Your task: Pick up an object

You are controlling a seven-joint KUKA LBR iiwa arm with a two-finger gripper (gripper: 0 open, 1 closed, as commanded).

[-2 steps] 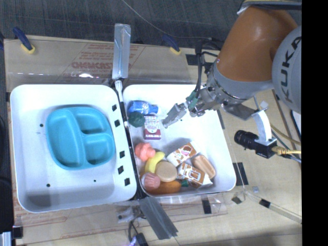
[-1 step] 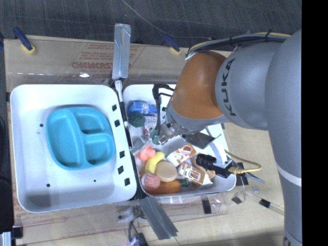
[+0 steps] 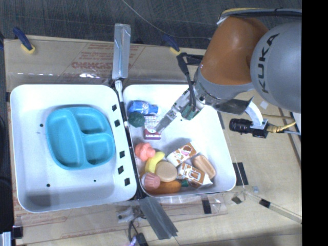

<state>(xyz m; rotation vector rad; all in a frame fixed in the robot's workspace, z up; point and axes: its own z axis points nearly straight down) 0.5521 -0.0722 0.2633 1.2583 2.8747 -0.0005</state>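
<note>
Reaching in from the right, the grey arm's two-finger hand [image 3: 155, 130] sits low in the right white bin [image 3: 218, 137], its tips at a small dark-red and white carton [image 3: 151, 126]; whether they grip it, I cannot tell. Left white bin [image 3: 23, 137] holds a blue divided plastic tray [image 3: 80, 136]. Toy foods [image 3: 171, 170] crowd the right bin's near edge.

Bench [image 3: 61, 55], cardboard-topped: two white bins abutting at centre, left bin [image 3: 23, 152] at 9 o'clock, right bin [image 3: 220, 137] at 3. Blue clamp [image 3: 24, 40] at 10.
</note>
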